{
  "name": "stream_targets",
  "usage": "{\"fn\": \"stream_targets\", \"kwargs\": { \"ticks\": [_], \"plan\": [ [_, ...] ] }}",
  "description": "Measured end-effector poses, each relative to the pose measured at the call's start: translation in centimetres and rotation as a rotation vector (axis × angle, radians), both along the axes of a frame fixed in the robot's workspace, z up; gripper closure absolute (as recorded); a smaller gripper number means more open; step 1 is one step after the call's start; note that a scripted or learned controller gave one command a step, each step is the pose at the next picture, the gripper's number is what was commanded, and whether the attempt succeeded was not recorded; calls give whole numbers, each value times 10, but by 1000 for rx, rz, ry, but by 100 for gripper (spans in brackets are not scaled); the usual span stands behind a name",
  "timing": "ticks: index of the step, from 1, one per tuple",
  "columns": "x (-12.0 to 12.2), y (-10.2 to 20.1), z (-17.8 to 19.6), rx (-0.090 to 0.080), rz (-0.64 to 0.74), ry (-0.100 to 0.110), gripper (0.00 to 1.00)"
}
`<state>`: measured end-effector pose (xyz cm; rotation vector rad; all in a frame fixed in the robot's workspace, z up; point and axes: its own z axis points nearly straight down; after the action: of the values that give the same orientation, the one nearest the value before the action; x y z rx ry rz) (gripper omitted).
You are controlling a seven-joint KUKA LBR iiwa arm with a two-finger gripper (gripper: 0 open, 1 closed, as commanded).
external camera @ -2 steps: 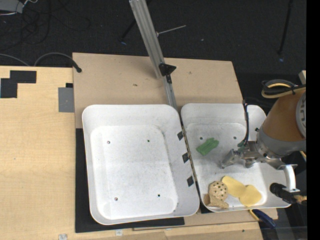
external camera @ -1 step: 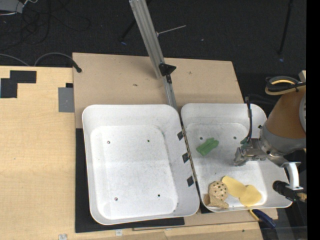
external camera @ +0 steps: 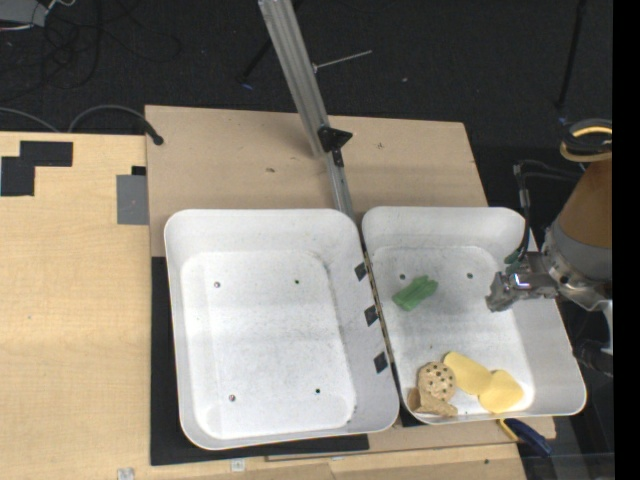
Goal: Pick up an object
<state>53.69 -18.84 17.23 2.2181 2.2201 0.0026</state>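
Observation:
The right bin [external camera: 450,223] holds a small green object [external camera: 414,293] near its middle. At that bin's front edge lie a yellow soft object [external camera: 485,382] and a tan perforated piece [external camera: 435,385]. My gripper [external camera: 503,294] hangs over the right side of the right bin, to the right of the green object and apart from it. Nothing shows between its fingers. The grey arm with its orange band [external camera: 592,208] comes in from the right edge.
The left bin [external camera: 262,328] lies beside the right one, with black clips on the shared rim. A slanted metal rail [external camera: 300,88] rises behind the bins. Wooden board surrounds them, and cables lie on the dark floor at the back.

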Motion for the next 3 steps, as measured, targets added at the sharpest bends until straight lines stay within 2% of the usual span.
{"fn": "stream_targets", "kwargs": {
  "ticks": [2, 3],
  "plan": [
    [2, -10, 91, 0, 0, 1, 100],
    [19, 34, 84, 2, 3, 5, 100]
  ]
}}
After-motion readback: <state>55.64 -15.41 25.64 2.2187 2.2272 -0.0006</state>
